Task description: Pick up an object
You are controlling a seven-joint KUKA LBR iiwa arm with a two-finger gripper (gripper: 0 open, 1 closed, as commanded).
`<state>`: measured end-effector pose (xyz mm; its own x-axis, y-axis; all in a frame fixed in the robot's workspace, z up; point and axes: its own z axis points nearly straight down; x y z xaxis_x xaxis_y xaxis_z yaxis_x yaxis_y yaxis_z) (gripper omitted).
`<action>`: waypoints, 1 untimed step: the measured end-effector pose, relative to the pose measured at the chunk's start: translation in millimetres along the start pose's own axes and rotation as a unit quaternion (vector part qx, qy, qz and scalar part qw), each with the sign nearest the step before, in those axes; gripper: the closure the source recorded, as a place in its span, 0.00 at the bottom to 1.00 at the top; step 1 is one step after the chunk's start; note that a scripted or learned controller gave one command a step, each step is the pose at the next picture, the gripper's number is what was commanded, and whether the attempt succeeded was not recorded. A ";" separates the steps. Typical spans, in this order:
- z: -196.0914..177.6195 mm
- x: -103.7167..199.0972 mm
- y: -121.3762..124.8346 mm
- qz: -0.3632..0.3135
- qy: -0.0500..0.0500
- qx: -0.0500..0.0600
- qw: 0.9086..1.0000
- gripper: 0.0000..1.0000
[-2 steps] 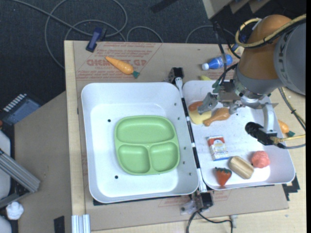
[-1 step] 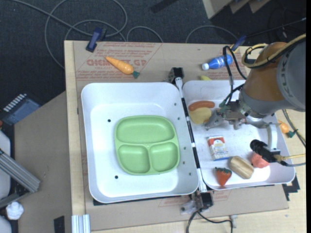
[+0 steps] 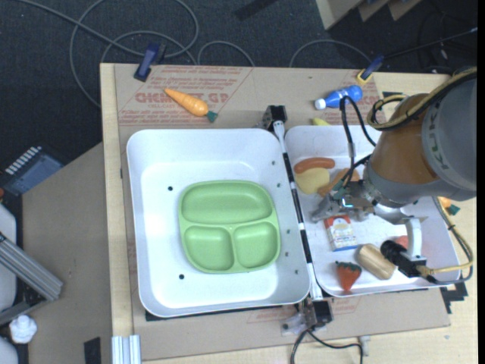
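The arm point(image 3: 424, 150) reaches in from the right and hangs low over the right bin point(image 3: 322, 283), covering much of its far half. Its gripper point(image 3: 339, 201) sits near the bin's left wall, amid the crowded toys; whether it is spread or pinching anything cannot be told. Just beside it lie a hot dog point(image 3: 314, 164) and a yellowish piece point(image 3: 311, 180), with a small carton point(image 3: 342, 233) just below. Nearer the front edge rest a strawberry point(image 3: 348, 274) and a bread roll point(image 3: 375, 260). The left bin point(image 3: 151, 196) holds a green divided tray point(image 3: 227, 226) with open floor around it. A carrot point(image 3: 188, 101) lies on the bench behind.
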<state>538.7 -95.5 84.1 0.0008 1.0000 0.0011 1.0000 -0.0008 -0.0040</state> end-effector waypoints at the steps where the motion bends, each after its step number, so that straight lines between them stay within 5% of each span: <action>1: -10.7 0.0 1.1 0.000 -0.001 -0.002 1.000 1.00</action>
<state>539.8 -95.5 94.8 0.0015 1.0000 0.0000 1.0000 -0.0015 0.0002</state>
